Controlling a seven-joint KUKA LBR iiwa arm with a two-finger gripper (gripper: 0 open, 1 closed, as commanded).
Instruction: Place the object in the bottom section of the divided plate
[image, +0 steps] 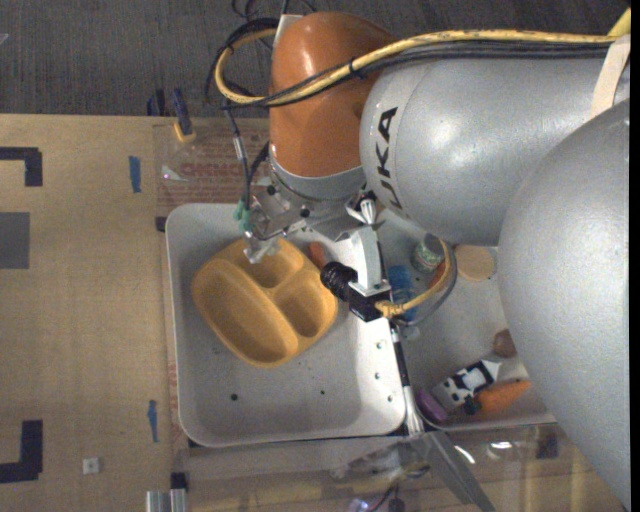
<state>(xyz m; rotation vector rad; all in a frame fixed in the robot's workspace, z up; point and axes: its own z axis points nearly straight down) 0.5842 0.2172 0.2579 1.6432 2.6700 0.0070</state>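
The divided plate (262, 305), the one yellow thing of its kind here, lies tilted in the nearer of two white bins (290, 410), toward that bin's upper left part. It is a rounded dish with three hollows (one long, two smaller ones beside it), all a dull mustard colour. At the lower right, in the second bin (470, 325), sit one black-and-white toy (468, 383), one orange piece (505, 395) touching it, and one pale round disc (476, 263). Further back, the end effector (258, 245) hangs at the plate's upper rim; whether its tips are apart or closed, I cannot tell. Behind all lies the tan desk (80, 300) with blue tape marks (135, 172).
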